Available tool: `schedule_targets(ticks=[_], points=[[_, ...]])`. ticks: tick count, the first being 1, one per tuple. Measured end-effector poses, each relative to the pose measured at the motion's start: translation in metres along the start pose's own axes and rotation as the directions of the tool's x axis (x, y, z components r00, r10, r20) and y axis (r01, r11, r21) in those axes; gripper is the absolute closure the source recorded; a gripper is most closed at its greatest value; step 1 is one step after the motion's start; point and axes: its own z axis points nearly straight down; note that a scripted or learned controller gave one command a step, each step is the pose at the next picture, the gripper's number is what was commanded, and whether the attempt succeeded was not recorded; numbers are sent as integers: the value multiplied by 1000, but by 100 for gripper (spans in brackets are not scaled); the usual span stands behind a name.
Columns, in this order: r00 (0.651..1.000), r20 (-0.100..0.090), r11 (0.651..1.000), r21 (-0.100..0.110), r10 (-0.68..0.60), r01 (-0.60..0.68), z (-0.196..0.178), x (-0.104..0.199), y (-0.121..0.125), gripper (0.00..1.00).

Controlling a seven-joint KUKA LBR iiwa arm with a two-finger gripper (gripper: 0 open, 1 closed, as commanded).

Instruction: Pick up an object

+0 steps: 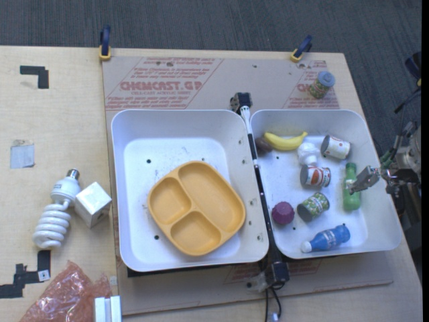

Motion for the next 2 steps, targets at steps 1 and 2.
schedule_targets(ticks=[1, 2], points=[[1000, 3, 1000, -15, 3, -3, 98, 59, -8, 0], [1000, 0, 1000, -1, 0, 0, 49, 62, 56, 0]])
